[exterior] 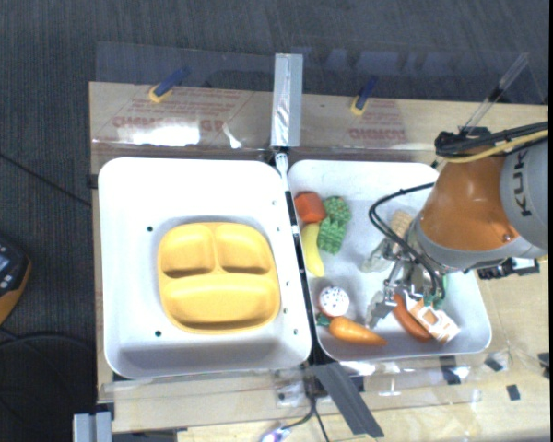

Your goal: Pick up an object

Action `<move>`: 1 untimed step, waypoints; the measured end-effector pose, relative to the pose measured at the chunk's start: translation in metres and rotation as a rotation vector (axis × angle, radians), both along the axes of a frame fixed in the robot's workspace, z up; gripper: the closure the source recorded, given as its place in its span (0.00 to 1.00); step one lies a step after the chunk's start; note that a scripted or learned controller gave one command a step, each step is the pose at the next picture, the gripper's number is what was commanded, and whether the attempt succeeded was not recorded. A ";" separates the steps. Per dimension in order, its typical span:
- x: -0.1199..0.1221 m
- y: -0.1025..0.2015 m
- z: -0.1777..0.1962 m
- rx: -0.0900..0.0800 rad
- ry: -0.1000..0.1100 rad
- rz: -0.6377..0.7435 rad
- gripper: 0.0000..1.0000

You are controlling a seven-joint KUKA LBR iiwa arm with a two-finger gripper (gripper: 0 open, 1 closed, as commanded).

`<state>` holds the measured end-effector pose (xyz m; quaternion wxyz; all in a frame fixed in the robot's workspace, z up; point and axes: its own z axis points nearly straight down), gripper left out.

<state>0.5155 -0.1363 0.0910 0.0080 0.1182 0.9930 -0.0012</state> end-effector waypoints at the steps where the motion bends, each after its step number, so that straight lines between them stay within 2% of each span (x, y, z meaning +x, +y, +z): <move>1: -0.026 -0.061 0.000 -0.003 -0.001 0.060 0.00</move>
